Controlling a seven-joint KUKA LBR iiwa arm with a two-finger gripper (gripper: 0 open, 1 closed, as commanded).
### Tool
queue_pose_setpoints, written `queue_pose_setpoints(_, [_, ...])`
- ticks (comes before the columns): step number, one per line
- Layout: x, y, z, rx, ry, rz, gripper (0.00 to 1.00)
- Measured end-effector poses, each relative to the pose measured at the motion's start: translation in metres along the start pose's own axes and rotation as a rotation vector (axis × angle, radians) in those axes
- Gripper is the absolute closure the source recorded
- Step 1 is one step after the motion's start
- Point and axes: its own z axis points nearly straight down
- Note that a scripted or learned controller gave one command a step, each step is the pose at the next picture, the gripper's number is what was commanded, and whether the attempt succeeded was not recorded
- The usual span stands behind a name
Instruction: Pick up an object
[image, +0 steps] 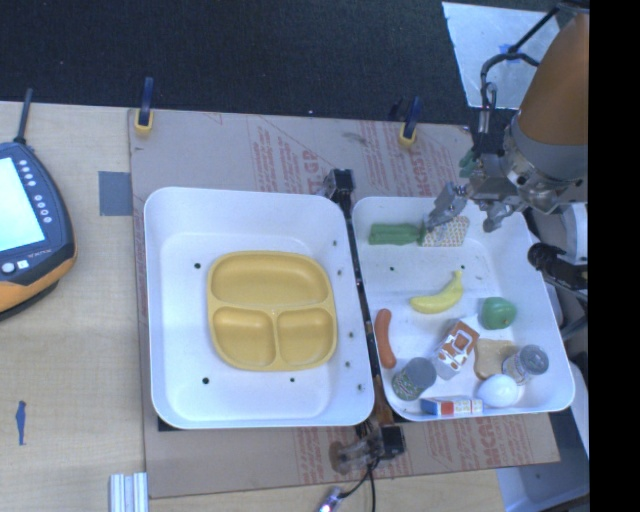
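A flat green brush (396, 234) with a pale speckled end lies lengthwise near the far wall of the right bin (556, 330). The arm's jaws touch its pale end from above.

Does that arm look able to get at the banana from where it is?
Probably yes. The banana lies by itself in the right bin, nothing on top of it, and the gripper hangs just beyond it by the green block.

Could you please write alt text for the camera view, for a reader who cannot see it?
The arm's tool hangs over the right bin, above a green block, with a banana and other small items nearby. The left bin holds a yellow divided tray.
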Motion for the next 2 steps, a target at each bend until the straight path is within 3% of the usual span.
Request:
queue_pose_setpoints(1, [-0.055,0.005,0.135,0.002,-0.001,0.0,0.0])
queue_pose_setpoints(2, [-0.044,-0.029,0.168,0.001,-0.001,-0.001,0.0])
